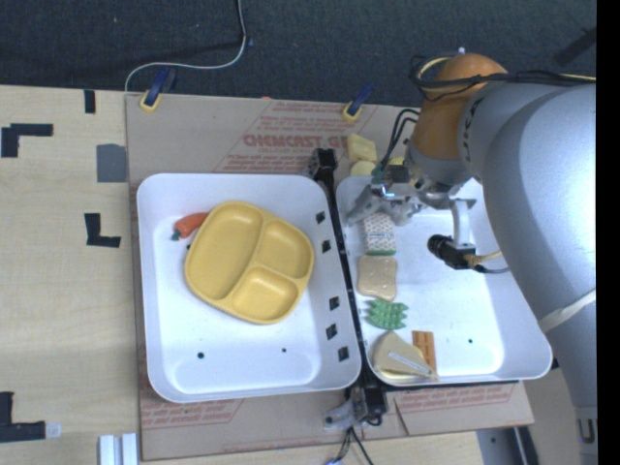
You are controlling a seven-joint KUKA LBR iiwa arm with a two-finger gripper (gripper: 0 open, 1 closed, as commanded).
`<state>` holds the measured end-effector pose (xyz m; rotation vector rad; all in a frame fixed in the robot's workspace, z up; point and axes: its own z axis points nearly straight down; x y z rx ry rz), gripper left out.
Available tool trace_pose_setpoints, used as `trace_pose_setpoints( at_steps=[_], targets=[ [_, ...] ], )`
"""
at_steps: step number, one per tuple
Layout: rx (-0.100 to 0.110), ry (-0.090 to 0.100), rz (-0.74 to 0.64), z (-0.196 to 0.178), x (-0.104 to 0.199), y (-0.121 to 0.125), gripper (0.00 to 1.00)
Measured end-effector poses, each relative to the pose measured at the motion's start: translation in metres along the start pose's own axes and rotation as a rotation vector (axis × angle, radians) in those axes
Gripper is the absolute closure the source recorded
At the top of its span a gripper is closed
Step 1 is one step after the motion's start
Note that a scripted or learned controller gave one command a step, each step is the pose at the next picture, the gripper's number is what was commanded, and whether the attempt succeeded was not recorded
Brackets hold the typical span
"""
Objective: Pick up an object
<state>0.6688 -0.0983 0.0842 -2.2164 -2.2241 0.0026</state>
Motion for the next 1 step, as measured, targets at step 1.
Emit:
trace_pose_setpoints(
  at_steps=[1],
  targets=[
    [0.000,-0.001,0.001,-0.0097,-0.0004,-0.0010,1.00]
  ],
)
